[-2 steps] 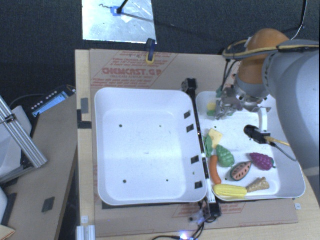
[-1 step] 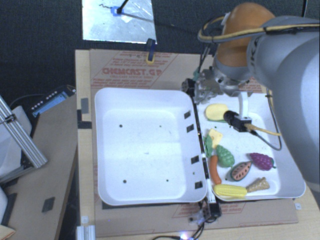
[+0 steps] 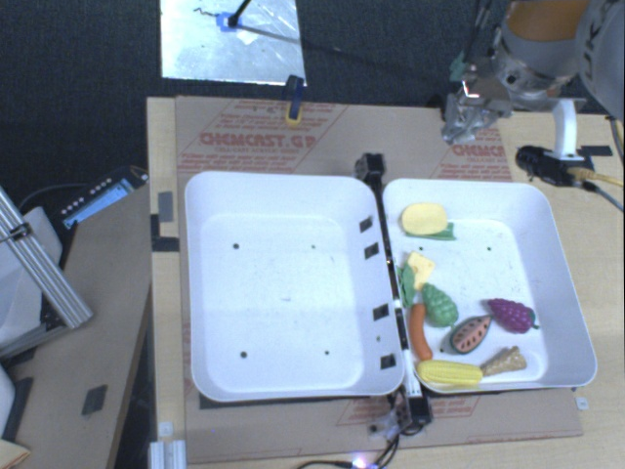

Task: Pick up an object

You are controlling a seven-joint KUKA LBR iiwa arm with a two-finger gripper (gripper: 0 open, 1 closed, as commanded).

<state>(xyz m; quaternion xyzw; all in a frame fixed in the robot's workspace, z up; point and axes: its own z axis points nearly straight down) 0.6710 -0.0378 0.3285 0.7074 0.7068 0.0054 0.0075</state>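
- A toy corn cob (image 3: 449, 371) lies at the right bin's (image 3: 557, 252) near edge, long axis left-right.
- The gripper (image 3: 467, 125) hovers beyond the far rim, grasping nothing; finger spread unclear.

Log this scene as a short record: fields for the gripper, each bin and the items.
gripper: above the bench, beyond the right bin's far rim, nothing seen between its fingers
left bin: white, shallow
right bin: holds the toy food
items: lemon, cheese wedge, green vegetable, carrot, purple grapes, corn cob
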